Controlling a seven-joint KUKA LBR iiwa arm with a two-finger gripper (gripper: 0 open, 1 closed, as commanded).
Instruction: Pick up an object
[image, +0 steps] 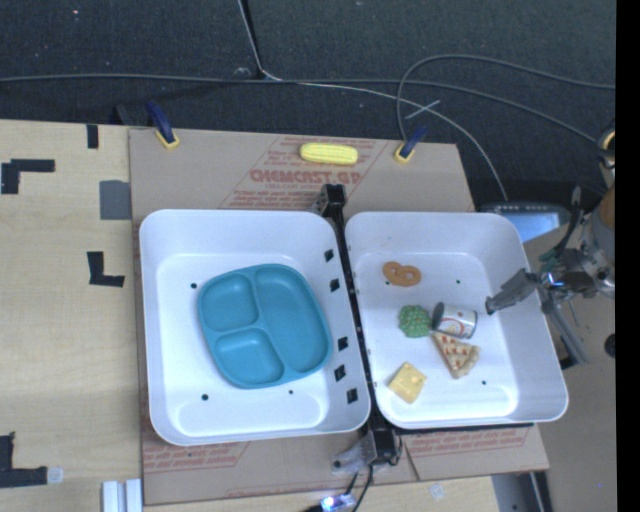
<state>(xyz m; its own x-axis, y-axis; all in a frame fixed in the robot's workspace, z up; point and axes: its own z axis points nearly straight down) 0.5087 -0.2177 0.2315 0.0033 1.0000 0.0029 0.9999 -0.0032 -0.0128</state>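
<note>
The right bin (500, 400) holds a brown pretzel (401, 273), a green broccoli piece (414, 320), a small can lying on its side (456, 323), a pizza slice (456, 354) and a yellow cheese wedge (406, 382). My gripper (503, 297) reaches in from the right edge, over the bin's right wall, a short way right of the can. Nothing is between its fingers.
The left bin (165, 390) carries a blue divided plate (264, 324). A yellow banana-like toy (328, 153) lies on the cardboard behind the bins. Cables run across the dark cloth at the back. A black divider clip joins the two bins.
</note>
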